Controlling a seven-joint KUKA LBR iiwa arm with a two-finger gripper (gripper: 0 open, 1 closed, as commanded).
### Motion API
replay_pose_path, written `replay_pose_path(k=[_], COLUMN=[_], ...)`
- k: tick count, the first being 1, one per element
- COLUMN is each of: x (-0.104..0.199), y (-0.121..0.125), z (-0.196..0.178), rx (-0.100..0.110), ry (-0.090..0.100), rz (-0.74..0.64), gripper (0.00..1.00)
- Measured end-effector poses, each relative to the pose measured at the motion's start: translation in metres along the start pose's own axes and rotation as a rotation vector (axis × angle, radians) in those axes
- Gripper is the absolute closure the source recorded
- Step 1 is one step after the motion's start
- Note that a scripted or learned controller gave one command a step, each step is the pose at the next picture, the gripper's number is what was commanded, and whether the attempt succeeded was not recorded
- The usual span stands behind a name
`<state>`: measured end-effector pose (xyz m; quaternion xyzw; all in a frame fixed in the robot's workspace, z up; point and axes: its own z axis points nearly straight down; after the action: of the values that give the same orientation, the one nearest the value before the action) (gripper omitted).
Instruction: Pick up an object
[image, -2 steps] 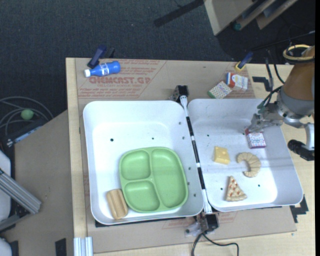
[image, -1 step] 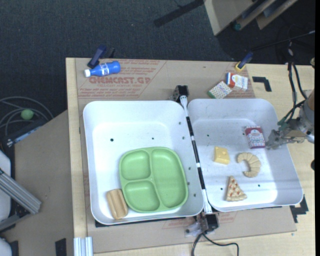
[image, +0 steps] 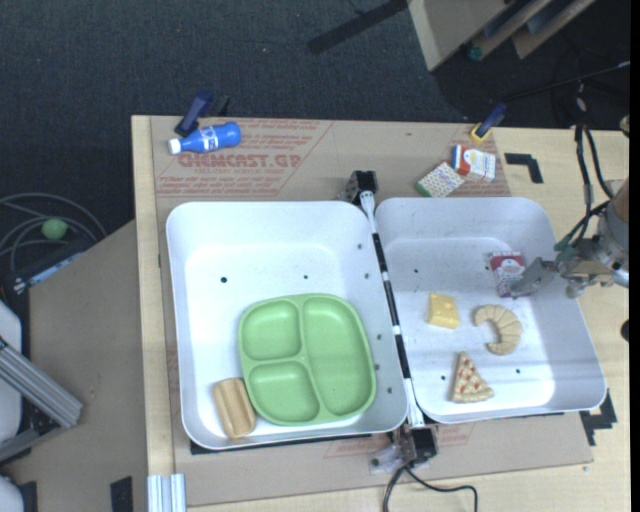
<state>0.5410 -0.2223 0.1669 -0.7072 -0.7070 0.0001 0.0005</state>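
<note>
Nothing is lifted yet: the gripper (image: 520, 283) sits at the frame's right by a small red-and-white object (image: 506, 264) (I cannot tell its grip). The cheese (image: 443, 310), croissant (image: 499, 327) and pizza slice (image: 468, 380) lie untouched.

1. Two shallow white bins are borne side by side on a tan bench (image: 150, 300) printed with red lettering.
2. The right bin (image: 560, 390) is set under the gripper (image: 528, 282); the left bin (image: 200, 250) lies beyond it.
3. A blue bottle (image: 205, 138) is laid at the bench corner farthest from the gripper.
4. Small cartons (image: 455, 172) are seen on the bench just behind the right bin.
</note>
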Motion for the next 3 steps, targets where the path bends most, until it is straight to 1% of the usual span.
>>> replay_pose_path(k=[1, 2, 3], x=[0.019, 0.006, 0.005], y=[-0.006, -0.063, 0.028], z=[0.079, 0.083, 0.082], rx=[0.0, 0.004, -0.001], ry=[0.0, 0.006, 0.009], rz=[0.0, -0.001, -0.006], gripper=[0.0, 0.0, 0.0])
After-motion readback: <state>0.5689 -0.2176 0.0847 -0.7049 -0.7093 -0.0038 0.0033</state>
